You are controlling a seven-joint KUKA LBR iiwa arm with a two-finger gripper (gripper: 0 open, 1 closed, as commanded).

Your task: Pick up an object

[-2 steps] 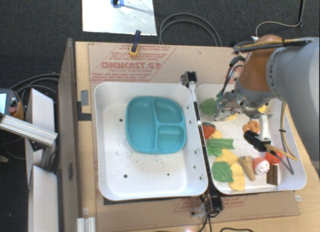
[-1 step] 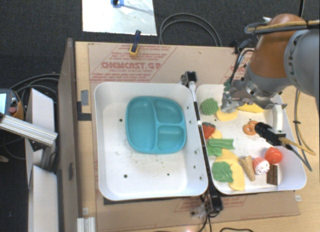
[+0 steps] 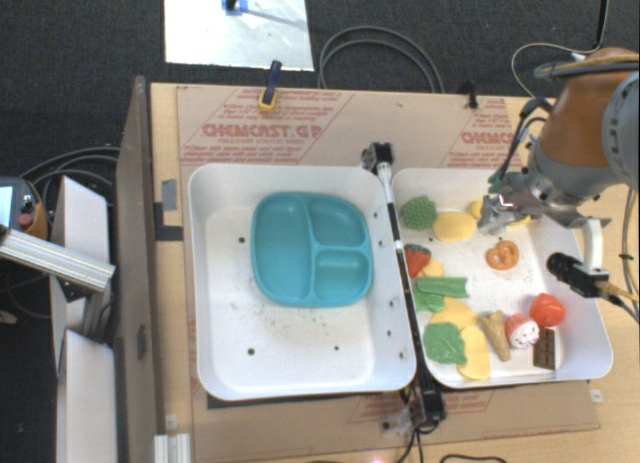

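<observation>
My gripper [image 3: 494,213] hangs low over the back of the right bin [image 3: 590,336], under the grey arm with its orange band [image 3: 590,121]. It sits just right of a yellow toy lemon [image 3: 455,225] and just above an orange pretzel [image 3: 502,255]. A green broccoli [image 3: 419,213] lies left of the lemon. Further forward lie a red strawberry [image 3: 417,259], green beans [image 3: 440,291], a green leaf [image 3: 444,343], a red tomato [image 3: 547,309] and a brown bar [image 3: 544,349]. Whether the gripper touches anything is hidden by its own body.
The left bin [image 3: 225,351] holds a teal divided plate [image 3: 310,249]. A black ridge [image 3: 400,271] separates the two bins. Cables [image 3: 380,51] loop behind the bench, and a black part on the arm [image 3: 572,272] overhangs the right bin's right side.
</observation>
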